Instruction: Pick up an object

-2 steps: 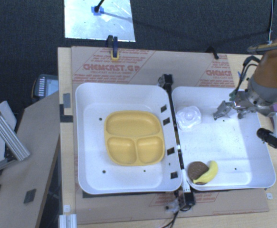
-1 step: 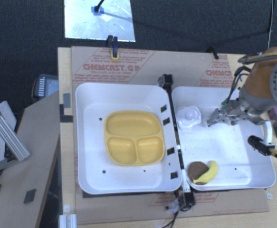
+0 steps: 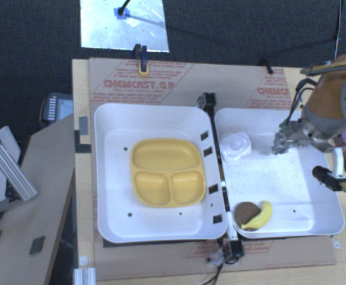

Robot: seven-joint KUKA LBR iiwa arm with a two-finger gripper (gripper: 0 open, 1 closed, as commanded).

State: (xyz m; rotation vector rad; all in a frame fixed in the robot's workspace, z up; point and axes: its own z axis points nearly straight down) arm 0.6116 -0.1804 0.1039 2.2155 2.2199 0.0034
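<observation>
Banana (image 3: 262, 215) and brown lump (image 3: 246, 211) crowd right bin's (image 3: 315, 221) near edge, clear cup (image 3: 235, 145) sits far-left, gripper (image 3: 281, 145) hovers empty beside cup, closure unreadable; risk: descent misses, or wall blocks the grasp.

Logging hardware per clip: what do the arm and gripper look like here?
The arm is grey with a rounded orange band above the wrist, and dark cables loop along its side. The gripper is a small grey metal unit; it is too small to make out markings.
</observation>
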